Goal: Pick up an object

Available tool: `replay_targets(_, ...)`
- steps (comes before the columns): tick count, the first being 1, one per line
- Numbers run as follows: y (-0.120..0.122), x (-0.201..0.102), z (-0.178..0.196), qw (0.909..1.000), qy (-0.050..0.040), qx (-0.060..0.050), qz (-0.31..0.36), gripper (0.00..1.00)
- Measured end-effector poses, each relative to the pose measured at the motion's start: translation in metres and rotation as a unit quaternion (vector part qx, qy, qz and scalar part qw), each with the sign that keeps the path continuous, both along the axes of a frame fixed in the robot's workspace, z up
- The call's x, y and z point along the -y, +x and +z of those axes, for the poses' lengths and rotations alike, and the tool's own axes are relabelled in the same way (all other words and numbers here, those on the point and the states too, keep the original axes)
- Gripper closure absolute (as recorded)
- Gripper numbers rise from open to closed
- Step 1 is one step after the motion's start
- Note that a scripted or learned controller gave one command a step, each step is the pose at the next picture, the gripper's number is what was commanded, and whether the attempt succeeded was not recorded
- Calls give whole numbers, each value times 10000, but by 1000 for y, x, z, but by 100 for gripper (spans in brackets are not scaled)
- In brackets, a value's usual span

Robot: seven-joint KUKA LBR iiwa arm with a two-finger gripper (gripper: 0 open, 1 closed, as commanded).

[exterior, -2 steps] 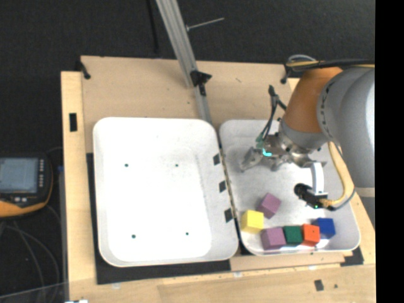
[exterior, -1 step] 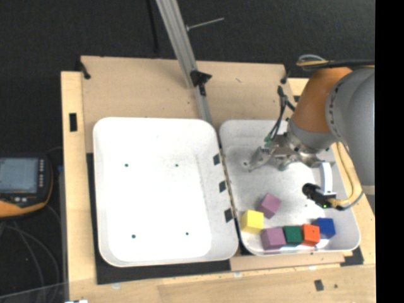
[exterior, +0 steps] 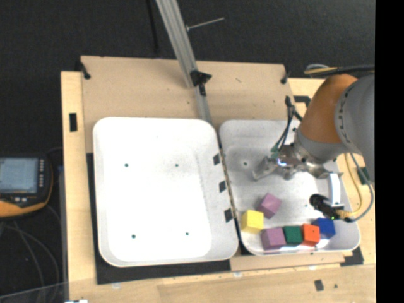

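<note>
While the claw point(exterior: 262, 169) hangs at right of centre, its fingers a little spread and pinching nothing, I judge the approach step is on: next I must lower it onto the purple block point(exterior: 270, 204) just below.

A pale wooden bench point(exterior: 72, 169) stands on dark carpet point(exterior: 63, 17). A metal pole point(exterior: 180, 40) slants toward twelve o'clock; a small screen point(exterior: 22, 178) sits at nine o'clock.
</note>
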State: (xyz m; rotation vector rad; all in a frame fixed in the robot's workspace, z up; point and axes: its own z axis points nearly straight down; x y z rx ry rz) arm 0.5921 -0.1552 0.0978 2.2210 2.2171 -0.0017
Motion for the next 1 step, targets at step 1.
replay_targets(1,1,-1,0,10000,8,9,-6,0)
